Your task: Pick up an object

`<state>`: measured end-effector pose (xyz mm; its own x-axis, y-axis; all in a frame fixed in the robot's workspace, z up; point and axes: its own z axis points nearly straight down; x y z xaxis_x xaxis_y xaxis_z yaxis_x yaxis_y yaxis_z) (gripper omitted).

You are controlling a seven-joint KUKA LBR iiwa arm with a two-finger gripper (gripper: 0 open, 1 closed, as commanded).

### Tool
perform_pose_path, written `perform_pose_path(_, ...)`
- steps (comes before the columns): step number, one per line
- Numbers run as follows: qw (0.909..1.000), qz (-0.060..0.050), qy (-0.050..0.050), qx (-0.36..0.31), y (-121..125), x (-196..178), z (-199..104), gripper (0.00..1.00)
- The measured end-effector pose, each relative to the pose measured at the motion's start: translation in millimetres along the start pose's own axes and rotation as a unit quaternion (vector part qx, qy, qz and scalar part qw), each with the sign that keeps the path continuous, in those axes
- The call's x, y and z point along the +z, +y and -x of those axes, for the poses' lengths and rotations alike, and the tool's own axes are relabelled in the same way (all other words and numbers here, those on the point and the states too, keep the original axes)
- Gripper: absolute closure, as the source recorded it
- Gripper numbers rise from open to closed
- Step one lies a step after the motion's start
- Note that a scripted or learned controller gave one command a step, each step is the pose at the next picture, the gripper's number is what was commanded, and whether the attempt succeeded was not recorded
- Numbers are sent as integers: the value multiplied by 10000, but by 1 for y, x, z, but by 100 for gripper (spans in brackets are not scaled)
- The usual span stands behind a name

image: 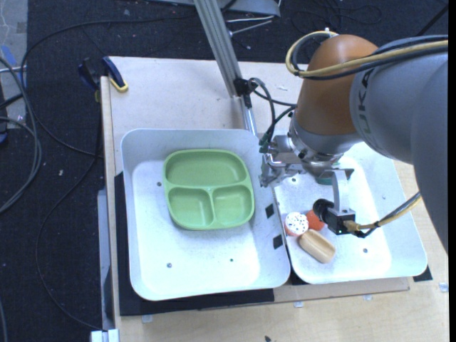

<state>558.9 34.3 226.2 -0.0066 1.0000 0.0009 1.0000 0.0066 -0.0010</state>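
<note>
Dark carpeted floor (50, 212) strewn with black cables, metal strut (217, 38) slanting in from above. Pale wooden bench (167, 95) bearing two white bins. Grey arm (399, 91) with orange band reaching over right bin (399, 255). Left bin (206, 262) holding green divided plate (210, 189). Gripper (285, 173) low over right bin's left edge, grasp state impossible to tell. Tan bread roll (317, 246) beside white spotted ball (296, 224) near bin's front.

The arm (370, 98) hides much of the right bin (399, 255) beneath it.
</note>
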Motion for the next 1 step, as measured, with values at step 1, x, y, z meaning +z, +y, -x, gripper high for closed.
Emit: perform_pose_path(1,10000,10,2,-11,-10,-10,-58,100)
